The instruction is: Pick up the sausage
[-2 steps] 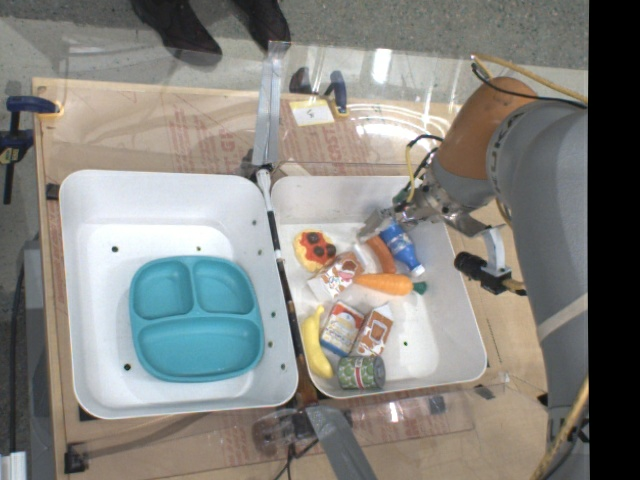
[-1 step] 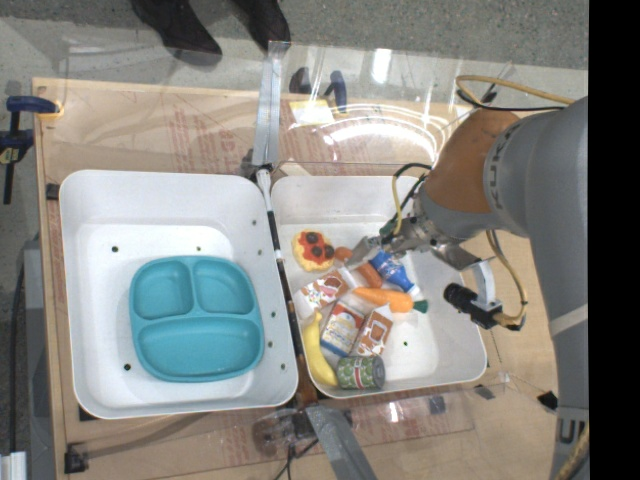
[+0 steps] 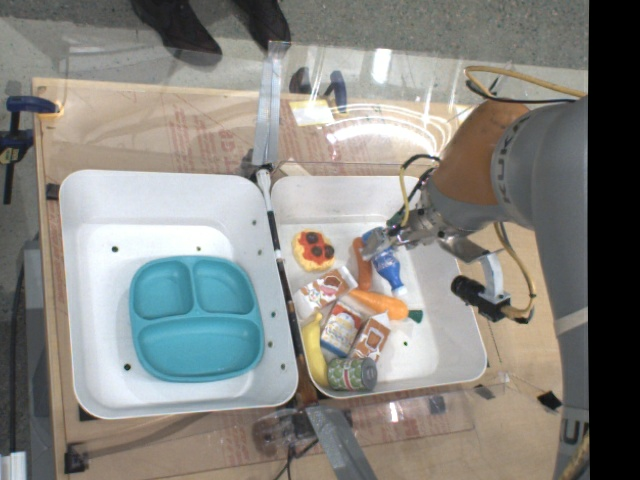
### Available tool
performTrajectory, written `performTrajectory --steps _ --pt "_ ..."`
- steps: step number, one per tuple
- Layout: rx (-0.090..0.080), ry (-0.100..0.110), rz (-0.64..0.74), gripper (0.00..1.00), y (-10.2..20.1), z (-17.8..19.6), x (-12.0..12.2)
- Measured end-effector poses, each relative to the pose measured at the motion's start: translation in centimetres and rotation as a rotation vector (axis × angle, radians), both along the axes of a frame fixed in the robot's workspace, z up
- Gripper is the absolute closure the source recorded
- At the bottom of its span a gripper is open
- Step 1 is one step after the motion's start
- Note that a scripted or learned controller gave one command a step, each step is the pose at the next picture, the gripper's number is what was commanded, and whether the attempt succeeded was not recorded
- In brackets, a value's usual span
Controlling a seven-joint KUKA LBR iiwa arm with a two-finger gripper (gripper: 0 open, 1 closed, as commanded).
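Teal divided tray in left bin, pizza slice, carrot, banana (right bin)

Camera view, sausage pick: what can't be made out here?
- Gripper: too small and blurred against the blue bottle to tell its opening or any grasp.
- Sausage: partly covered by the gripper and bottle; contact unclear.
- Packets and can: labels too small to read.
- Banana: partly hidden under the packets, by the right bin's wall.
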State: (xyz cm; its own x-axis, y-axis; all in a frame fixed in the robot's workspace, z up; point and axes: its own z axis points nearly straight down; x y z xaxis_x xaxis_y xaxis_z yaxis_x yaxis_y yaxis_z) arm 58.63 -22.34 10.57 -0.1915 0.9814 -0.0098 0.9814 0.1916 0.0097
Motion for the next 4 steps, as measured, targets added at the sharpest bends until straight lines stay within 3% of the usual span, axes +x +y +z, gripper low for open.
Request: performTrajectory --steps 1,2,3,4 --pt "0.001 -0.018 -0.186 1.0 6.4 -0.5 -3.5" --pt "0.006 0.008 -0.187 0.0 6.6 -1.8 -4.2" --pt "0.003 0.0 -0.184 1.0 6.4 -0.3 -4.0" --pt "0.002 -0.003 -0.011 1.0 8.3 -0.7 5.6"
